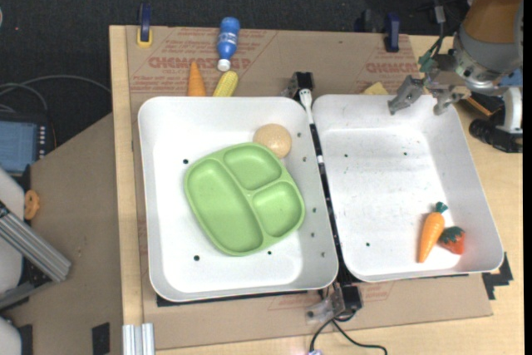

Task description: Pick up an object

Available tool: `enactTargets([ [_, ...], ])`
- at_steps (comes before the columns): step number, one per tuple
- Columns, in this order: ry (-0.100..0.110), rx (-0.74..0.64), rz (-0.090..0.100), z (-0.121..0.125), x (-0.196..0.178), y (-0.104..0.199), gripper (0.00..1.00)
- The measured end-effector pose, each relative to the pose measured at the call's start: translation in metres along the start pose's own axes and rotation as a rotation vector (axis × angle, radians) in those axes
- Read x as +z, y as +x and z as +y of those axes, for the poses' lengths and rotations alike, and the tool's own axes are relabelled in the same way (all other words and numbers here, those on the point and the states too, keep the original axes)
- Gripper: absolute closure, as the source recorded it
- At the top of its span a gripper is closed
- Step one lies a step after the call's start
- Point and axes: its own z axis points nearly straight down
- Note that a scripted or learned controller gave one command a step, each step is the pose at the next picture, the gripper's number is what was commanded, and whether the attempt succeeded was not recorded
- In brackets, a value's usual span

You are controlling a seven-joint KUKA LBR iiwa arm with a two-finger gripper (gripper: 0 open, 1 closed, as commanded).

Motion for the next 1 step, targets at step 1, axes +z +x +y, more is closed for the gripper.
enactTargets([
  [1,0.009,0.001,0.003,-0.0271,0.1113,0.0172,0.00],
])
